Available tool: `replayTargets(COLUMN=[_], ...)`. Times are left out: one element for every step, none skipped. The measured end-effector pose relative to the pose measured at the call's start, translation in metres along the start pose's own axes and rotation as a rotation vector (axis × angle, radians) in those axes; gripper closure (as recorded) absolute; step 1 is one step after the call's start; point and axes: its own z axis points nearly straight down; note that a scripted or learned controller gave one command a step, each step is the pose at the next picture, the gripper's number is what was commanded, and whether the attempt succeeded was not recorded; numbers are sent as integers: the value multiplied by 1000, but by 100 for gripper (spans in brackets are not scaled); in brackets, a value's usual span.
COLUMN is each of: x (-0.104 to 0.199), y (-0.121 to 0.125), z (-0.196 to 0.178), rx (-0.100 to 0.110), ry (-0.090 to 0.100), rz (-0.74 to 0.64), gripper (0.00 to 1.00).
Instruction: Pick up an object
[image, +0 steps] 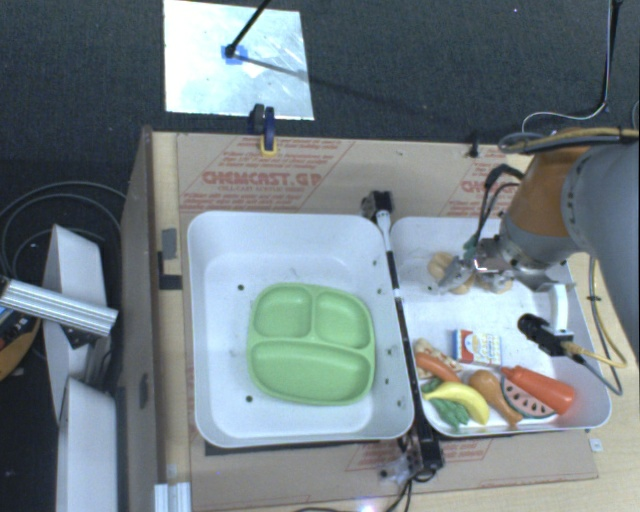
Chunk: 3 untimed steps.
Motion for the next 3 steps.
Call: replayTargets(x=[1, 1, 1], y=[-2, -1, -45], z=[-10, -21, 2], rx=[4, 1, 13], ry=[2, 2, 4], rz=[-2, -5, 5], gripper=[100, 100, 100])
